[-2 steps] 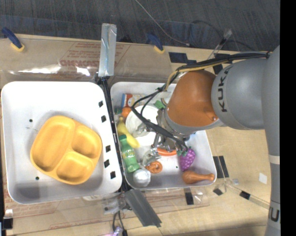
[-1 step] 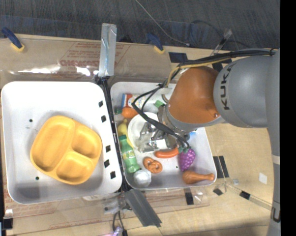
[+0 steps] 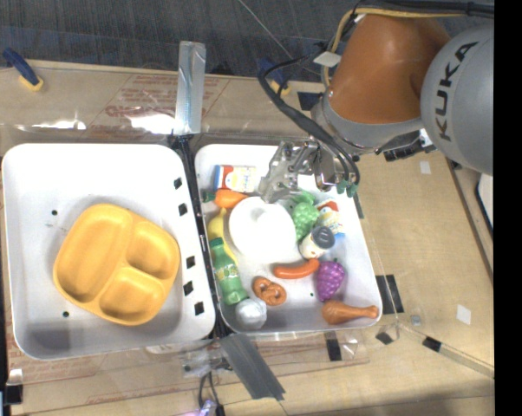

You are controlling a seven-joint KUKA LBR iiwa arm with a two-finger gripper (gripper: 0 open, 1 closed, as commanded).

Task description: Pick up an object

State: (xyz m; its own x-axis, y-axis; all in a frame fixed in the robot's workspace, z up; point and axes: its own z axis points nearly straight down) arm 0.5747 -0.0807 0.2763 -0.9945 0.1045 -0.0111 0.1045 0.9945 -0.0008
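**Desk:** What is in the frame?

**Photographer:** A grey KUKA arm point(image 3: 456, 85) with an orange band point(image 3: 378, 63) reaches in from the right over a bench point(image 3: 434, 250) bearing two white bins. Its gripper point(image 3: 283, 178) hangs above the far end of the right bin point(image 3: 235, 152).

**Desk:** Released, clenched, or grasping something?

**Photographer:** Cannot tell. The metal parts blur together against the clutter beneath, and nothing can be seen in its grip.

**Desk:** Where are the objects to be picked?

**Photographer:** Crowded into the right bin. A white round dish point(image 3: 261, 230) lies in the middle, its far edge just under the gripper. A small carton point(image 3: 235, 178) sits in the far corner, beside the gripper, with an orange toy vegetable point(image 3: 229, 199) just below it. A green leafy toy point(image 3: 304, 213) touches the dish's right side, and a small toy figure point(image 3: 320, 239) lies next to that.

**Desk:** And nearer the camera?

**Photographer:** An orange sausage point(image 3: 296, 270), purple grapes point(image 3: 330, 277), a brown drumstick point(image 3: 348, 312) and a brown pretzel point(image 3: 270, 290). A green bottle point(image 3: 226, 276) lies along the left wall.

**Desk:** The left bin?

**Photographer:** The left bin point(image 3: 18, 172) holds a yellow divided plate point(image 3: 114, 263), well apart from the gripper
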